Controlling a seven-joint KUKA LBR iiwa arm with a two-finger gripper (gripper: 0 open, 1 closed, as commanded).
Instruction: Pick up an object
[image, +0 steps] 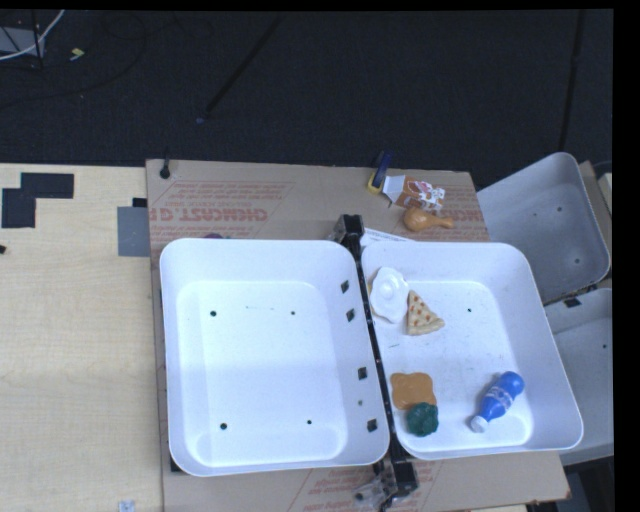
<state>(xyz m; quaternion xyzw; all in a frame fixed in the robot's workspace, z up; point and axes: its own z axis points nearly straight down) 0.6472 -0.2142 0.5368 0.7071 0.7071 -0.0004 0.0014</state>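
The right bin (530, 300) holds several toy items. A white fried-egg piece (387, 291) lies at its far left, with a pizza slice (422, 315) just beside it. Nearer the front sit a tan toast piece (411, 388) and a dark green lump (423, 419) touching it. A blue bottle with a white cap (497, 400) lies tilted at the front right.
The left bin (190, 300) sits beside the right one on a cardboard sheet (250, 205). Behind the bins on the cardboard lie an orange drumstick-shaped toy (427, 220), a small printed packet (420, 191) and a blue-yellow item (379, 175). A grey metal plate (550, 225) stands at the right.
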